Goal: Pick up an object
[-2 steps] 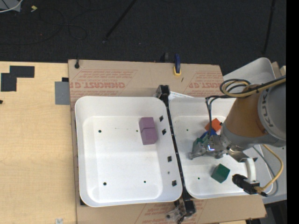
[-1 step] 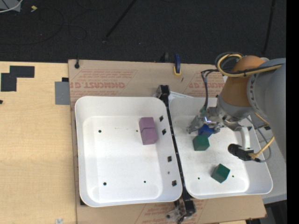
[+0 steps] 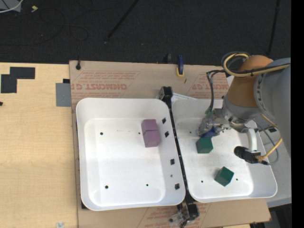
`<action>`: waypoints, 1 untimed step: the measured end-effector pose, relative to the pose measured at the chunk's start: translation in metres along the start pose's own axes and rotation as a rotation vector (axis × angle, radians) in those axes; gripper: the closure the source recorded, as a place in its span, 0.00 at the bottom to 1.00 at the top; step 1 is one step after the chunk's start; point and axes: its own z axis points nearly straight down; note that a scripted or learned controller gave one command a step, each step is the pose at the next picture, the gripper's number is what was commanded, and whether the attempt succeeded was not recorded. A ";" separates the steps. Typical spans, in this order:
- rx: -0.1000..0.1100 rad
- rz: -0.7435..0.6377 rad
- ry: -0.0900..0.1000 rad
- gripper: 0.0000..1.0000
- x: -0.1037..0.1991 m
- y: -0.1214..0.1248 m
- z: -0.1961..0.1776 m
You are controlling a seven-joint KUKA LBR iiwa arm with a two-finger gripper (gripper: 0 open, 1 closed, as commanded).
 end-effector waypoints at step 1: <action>-0.003 -0.010 0.003 1.00 0.091 -0.036 -0.094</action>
